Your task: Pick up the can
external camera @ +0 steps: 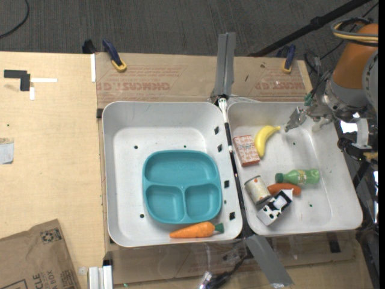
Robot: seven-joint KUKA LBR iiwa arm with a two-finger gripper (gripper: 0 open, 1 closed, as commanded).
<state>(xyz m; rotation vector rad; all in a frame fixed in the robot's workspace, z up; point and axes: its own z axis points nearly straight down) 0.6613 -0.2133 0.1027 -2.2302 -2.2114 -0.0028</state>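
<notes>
The can (257, 190) is a small silver cylinder lying on its side in the right bin (337, 179), near that bin's left wall. A black-and-white box (275, 208) touches it on its near side. My gripper (295, 120) hangs over the right bin's far right part, up and to the right of the can and well apart from it. Its dark fingertips point left toward a banana (264, 138). Nothing shows between them.
In the right bin also lie a small red box (245, 150), a green bottle (298, 176) and an orange-red item (283, 189). The left bin (120, 161) holds a teal divided plate (180, 185) and a carrot (194, 230). Clamps sit at the back edge.
</notes>
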